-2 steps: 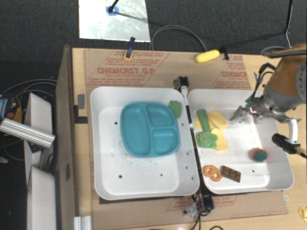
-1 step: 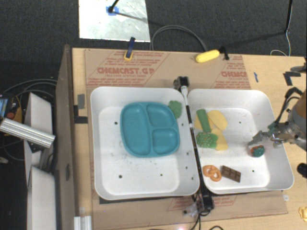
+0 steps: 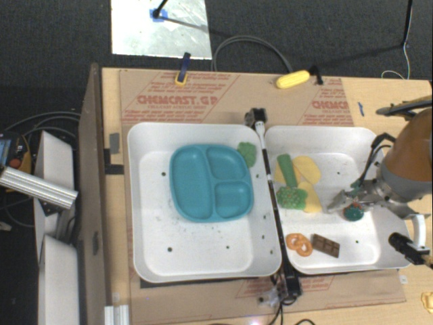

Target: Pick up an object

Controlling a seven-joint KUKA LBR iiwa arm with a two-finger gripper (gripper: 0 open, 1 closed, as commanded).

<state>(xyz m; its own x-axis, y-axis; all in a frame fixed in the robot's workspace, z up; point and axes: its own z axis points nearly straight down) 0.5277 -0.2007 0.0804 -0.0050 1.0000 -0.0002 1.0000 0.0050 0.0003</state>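
One teal object (image 3: 353, 214) beneath gripper (image 3: 345, 200)

Two white bins sit side by side on the bench: the left bin (image 3: 152, 202) holds a blue divided plate (image 3: 210, 183) with a green item (image 3: 247, 153) at its upper right corner. The right bin (image 3: 365, 252) contains a green stick (image 3: 285, 169), a yellow piece (image 3: 308, 170), a green textured piece (image 3: 291, 197), an orange pretzel (image 3: 298, 243) and a brown bar (image 3: 325, 246). The gripper (image 3: 344, 202) is low in the right bin, just beside a small teal object (image 3: 353, 214); contact cannot be determined.
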